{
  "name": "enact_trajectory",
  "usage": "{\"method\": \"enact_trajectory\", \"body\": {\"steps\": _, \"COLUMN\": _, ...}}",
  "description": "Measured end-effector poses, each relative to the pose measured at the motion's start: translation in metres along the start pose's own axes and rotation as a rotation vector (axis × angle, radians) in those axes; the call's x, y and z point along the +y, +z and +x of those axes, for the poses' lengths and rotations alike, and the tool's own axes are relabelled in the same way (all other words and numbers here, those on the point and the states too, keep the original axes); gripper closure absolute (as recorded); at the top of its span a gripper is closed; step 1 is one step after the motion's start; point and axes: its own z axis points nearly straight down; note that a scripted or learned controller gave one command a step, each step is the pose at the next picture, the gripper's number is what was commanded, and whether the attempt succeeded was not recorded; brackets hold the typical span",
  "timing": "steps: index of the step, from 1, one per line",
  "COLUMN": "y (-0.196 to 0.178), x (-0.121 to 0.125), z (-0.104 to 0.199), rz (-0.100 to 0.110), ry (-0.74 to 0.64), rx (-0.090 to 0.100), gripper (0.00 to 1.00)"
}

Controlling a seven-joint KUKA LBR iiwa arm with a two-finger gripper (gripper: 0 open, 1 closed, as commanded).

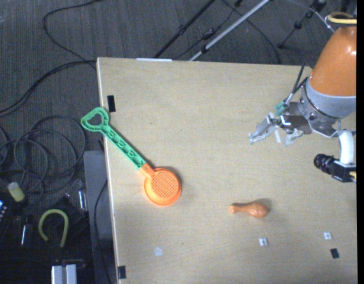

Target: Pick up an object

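My gripper hangs over the right part of the tan board, toward its far half, at the end of my grey wrist with the orange band rising above it on the right. The fingers point left and slightly down in the view; I cannot tell from here whether they stand wide or narrow, and nothing shows between them. Two things lie on the board that I could pick up. The nearer one is a small orange drumstick-shaped toy, lying flat toward the board's near edge, below my gripper and well apart from it, its thin end pointing left. The other is a strainer-like toy with an orange round mesh head and a green handle; the head lies left of the drumstick, near the board's left edge, and the handle runs up and left until its looped end overhangs that left edge. A few small white and dark markers sit along the near edge. Cables curl on the dark floor left of the board.
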Motion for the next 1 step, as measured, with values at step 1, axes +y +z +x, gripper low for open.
{"method": "enact_trajectory", "body": {"steps": 1, "y": 0.0536, "x": 0.0205, "z": -0.0513, "rz": 0.0, "ry": -0.012, "rx": -0.001, "gripper": 0.0}}
